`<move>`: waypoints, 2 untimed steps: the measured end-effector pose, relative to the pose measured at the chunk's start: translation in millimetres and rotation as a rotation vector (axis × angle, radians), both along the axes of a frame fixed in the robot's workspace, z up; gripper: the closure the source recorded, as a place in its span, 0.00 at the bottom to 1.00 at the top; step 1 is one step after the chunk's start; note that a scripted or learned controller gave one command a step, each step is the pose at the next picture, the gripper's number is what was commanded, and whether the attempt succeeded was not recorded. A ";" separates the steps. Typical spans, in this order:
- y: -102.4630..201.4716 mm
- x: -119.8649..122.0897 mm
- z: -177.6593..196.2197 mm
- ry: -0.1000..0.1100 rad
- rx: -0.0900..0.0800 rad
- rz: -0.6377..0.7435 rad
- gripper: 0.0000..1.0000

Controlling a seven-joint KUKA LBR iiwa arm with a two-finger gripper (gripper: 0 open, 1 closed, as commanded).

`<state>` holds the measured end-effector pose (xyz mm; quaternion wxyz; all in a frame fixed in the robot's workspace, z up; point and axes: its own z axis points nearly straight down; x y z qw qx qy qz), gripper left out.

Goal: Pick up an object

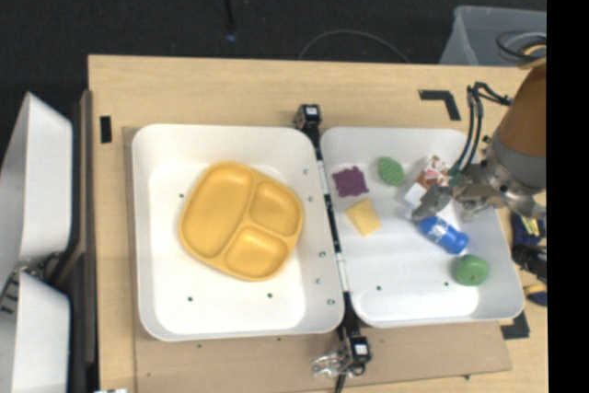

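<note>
Nothing had been lifted yet: the claw (pixel 433 198) hung low in the right bin (pixel 405 308), near its right edge, touching or just over the blue object (pixel 445 236). Whether it was gripping could not be told, so the pick-up remained to be done.

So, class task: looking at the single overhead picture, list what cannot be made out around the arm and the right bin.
- End effector: blurred and small in the camera view; open or shut cannot be told.
- Blue object: whether it is being touched is unclear; the arm's metal parts overlap its upper end.
- Small red-and-white item: too small to identify.
- Arm: cut off by the view's right side.
</note>
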<state>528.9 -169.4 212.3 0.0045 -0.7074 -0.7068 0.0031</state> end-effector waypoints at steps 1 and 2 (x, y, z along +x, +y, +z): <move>0.2 2.8 6.0 -0.012 -0.002 0.003 0.00; 1.3 2.2 -36.3 -0.008 -0.003 0.000 0.00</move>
